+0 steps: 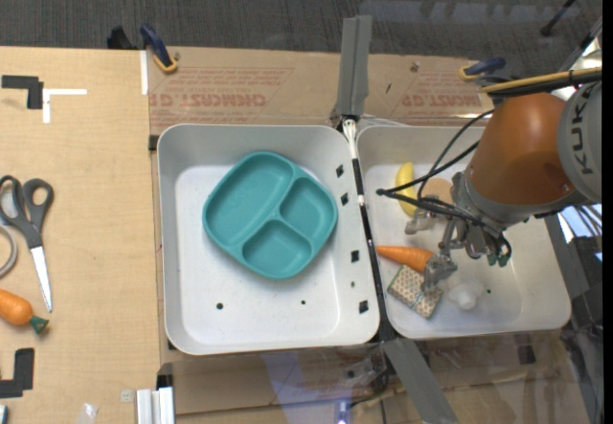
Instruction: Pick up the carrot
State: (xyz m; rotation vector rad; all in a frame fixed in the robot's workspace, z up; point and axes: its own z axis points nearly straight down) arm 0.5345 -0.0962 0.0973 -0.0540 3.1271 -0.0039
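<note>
White right bin (536,312) holds a tapered orange carrot (404,256); jaws (439,271) beside it, state unclear.

My arm (522,149) reaches in from the right, its orange band bulking above the wrist and cables looping along it, and bends down so that my end effector (440,271) hangs low, pointing downward, with its slim metal fingers (443,264) close together.

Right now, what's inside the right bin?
The right bin holds a carrot, a speckled sponge-like pad, a yellow banana-like item and a small pale object. The end effector hangs over them; the arm covers the bin's back right.
</note>
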